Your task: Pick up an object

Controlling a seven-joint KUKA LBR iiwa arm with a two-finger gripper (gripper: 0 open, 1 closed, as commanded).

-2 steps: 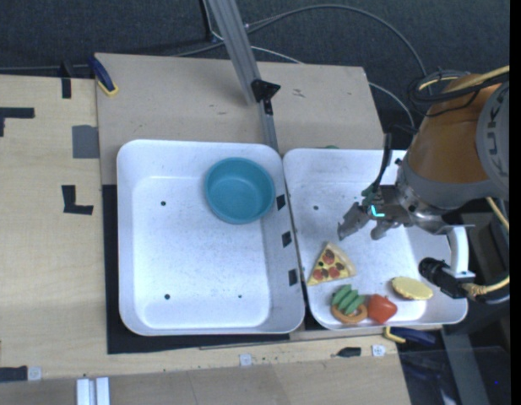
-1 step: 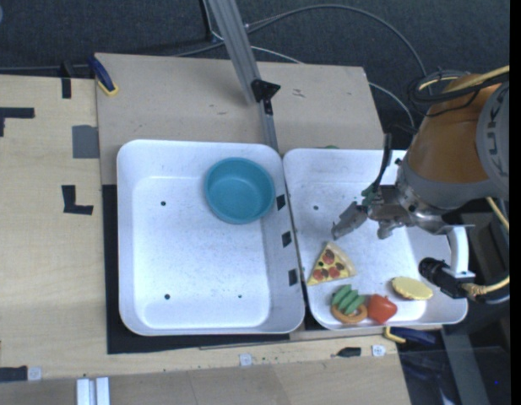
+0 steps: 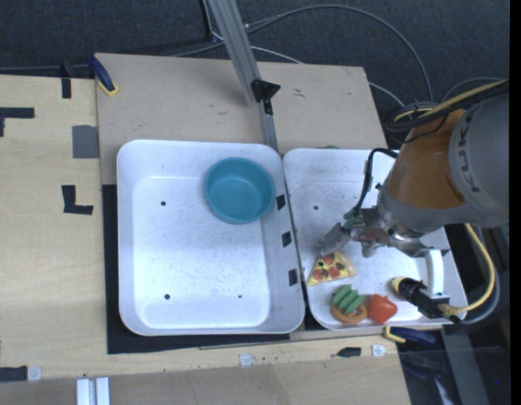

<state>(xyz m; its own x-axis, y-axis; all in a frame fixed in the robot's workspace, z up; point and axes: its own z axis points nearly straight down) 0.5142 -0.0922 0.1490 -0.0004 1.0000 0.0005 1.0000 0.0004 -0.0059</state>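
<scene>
A tan bench (image 3: 40, 251) fills the frame, with dark carpet along the top and black tape marks at the left. Two white bins sit side by side at centre. The left bin (image 3: 159, 310) holds a blue bowl (image 3: 239, 190) in its upper right corner. The right bin (image 3: 323, 175) holds a pizza slice toy (image 3: 331, 268) near its lower left, and below that a green-topped toy (image 3: 348, 303) touching a red toy (image 3: 381, 308) at the bottom edge. The arm (image 3: 450, 171) reaches in from the right. Its gripper (image 3: 338, 236) hangs low over the right bin, just above the pizza slice; whether it is apart or together I cannot tell. A grey pole (image 3: 235, 40) slants down from the top.
</scene>
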